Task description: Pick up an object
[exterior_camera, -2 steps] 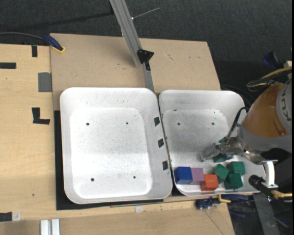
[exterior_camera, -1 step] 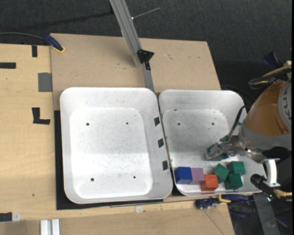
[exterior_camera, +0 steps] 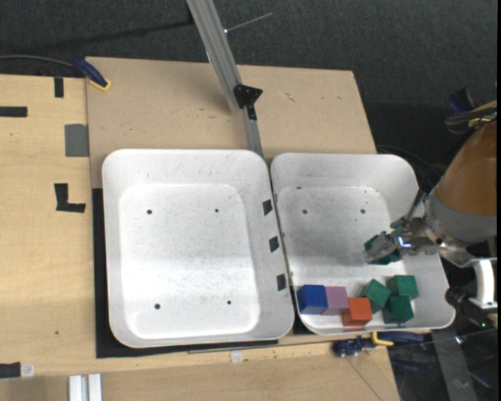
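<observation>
Near edge, right bin [exterior_camera: 342, 170]: blocks bunched along the front wall. L to R: blue block [exterior_camera: 312, 297], purple block [exterior_camera: 336, 297], orange block [exterior_camera: 358, 310], then three green blocks [exterior_camera: 394, 297] packed close, touching or nearly. Left bin [exterior_camera: 188, 161] has bare floor, few dark specks.

Further back, right side: gripper [exterior_camera: 384, 248] low over the right bin's floor, near the right wall, just behind the block cluster. Something dark green sits at its tip, maybe a fourth green block, maybe part of the tool. Can't tell if fingers are open, closed or gripping; too small, blurred.

Step, my read: grasp attempt in progress or just ending, outcome unclear. Next move calls for a straight lift to check if anything comes up; if not, re-aim at a block with room around it. Blue one looks easiest.

Arm [exterior_camera: 472, 186] cut off at the right; wrist hides part of the bin wall.
</observation>
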`<state>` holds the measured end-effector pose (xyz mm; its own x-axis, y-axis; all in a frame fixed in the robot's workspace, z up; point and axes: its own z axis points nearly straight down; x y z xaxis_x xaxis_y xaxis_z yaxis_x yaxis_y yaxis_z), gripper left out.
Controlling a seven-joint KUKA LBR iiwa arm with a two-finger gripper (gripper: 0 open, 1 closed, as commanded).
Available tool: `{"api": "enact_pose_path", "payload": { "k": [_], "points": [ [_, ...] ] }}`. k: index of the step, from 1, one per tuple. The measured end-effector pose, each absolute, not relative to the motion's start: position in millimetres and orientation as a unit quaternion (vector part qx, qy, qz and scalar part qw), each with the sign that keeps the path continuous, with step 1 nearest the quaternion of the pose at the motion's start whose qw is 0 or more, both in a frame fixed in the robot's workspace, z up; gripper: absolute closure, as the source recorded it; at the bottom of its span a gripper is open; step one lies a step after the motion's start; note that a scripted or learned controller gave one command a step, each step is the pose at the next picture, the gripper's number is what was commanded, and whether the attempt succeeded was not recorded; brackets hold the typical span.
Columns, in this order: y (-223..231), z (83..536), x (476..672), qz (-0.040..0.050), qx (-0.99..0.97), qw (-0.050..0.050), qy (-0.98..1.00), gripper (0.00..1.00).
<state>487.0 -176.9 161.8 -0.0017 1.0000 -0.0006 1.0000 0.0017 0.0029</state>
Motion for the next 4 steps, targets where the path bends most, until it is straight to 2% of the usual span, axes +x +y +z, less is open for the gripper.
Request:
{"api": "enact_pose_path", "payload": {
  "k": [1, 2, 4],
  "points": [
    [-175.1, 220.2, 496.6, 0.001, 0.706, 0.002, 0.708, 1.0],
    [-174.5, 226.3, 496.8, -0.0002, 0.707, 0.0, 0.708, 1.0],
    [-77.8, 237.3, 525.0, 0.0003, 0.704, -0.001, 0.71, 1.0]
  ]
}}
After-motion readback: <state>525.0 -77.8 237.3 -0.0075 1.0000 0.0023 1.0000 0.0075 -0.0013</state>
